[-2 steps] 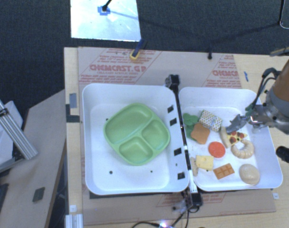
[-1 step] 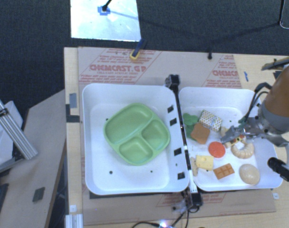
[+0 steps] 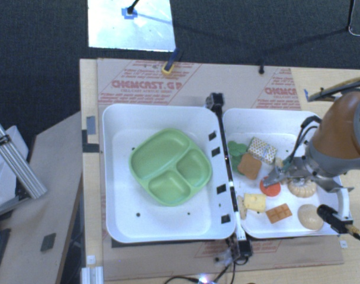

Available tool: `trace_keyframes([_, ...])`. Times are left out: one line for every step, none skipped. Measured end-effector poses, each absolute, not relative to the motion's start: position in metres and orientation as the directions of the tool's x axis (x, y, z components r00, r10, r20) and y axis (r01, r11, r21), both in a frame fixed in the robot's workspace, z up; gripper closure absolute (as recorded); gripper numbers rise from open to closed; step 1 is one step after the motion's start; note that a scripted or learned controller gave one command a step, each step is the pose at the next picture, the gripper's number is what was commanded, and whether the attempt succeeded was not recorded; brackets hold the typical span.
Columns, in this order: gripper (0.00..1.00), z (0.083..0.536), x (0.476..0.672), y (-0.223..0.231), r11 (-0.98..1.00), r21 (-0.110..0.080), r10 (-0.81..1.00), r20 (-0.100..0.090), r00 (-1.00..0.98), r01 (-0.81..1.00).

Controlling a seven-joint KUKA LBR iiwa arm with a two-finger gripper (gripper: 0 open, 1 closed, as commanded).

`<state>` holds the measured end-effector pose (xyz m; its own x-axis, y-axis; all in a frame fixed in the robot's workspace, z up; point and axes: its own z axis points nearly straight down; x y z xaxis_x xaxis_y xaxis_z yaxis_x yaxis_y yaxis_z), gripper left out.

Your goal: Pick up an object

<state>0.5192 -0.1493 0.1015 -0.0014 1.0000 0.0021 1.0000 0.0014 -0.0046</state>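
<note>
The jaws (image 3: 279, 177) are low inside the right bin (image 3: 269, 120), their tip just above a red round piece (image 3: 270, 188), and whether they are released or clenched on anything cannot be told from this slant. The arm (image 3: 341, 136) (grey, with an orange band above the wrist) reaches in from the right and covers that bin's far right part. Just beside the red piece, to its right, lies a ridged tan pastry (image 3: 302, 188). To its left and a little farther away sits a brown square piece (image 3: 249, 165), with a green leafy item (image 3: 237, 149) beyond it and a speckled block (image 3: 262, 149) to the right of that one. Along the bin's near side are a pale yellow chunk (image 3: 254, 203), an orange waffled bar (image 3: 278, 213) and a beige egg-shaped item (image 3: 310, 216), each apart from the others. The left bin (image 3: 118, 158) holds a green divided plate (image 3: 170, 166) lying flat near its middle. Both bins rest on a printed cardboard sheet (image 3: 145, 83) on the desk (image 3: 55, 158).
</note>
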Motion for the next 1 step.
trace_keyframes([0.0, 0.0862, 0.5218, -0.1491, 0.001, 0.007, 1.0, -0.001, -0.001, 1.0])
